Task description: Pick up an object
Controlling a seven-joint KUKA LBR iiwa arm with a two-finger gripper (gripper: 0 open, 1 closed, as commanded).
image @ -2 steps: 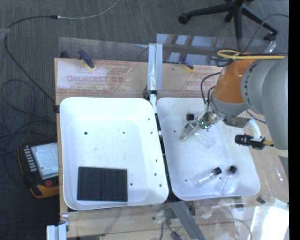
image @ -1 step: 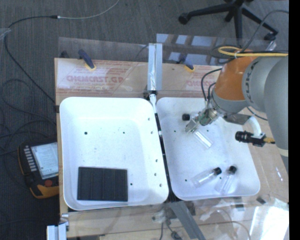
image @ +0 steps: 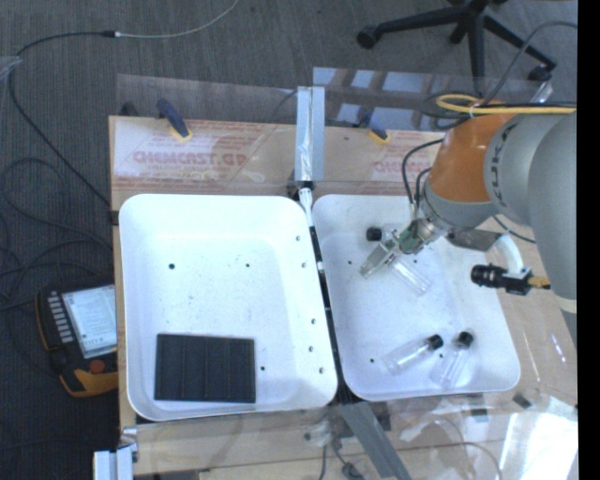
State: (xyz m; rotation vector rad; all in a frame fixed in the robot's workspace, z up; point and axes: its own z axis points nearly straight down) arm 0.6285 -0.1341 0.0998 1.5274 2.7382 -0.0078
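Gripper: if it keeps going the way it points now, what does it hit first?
The gripper points down-left over the right white bin. Nothing lies ahead, so probably bare bin floor first, then the wall beside the left white bin. Depth is unclear.

The bench [image: 202,155] bears two white bins [image: 141,309] side by side.

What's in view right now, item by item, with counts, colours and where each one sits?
White bins: two, side by side; left bin, right bin.
Black ridged pad: one, left bin, near-left corner.
Clear vials with black caps: three in the right bin; one and another near its front, one under the gripper.
Small black cap: one, right bin, back.
Yellow-and-black handheld unit: one, on the floor left of the bench.
Office chair base: one, black, top of view.
Arm: grey, orange band, from the right.
Gripper: over the right bin.
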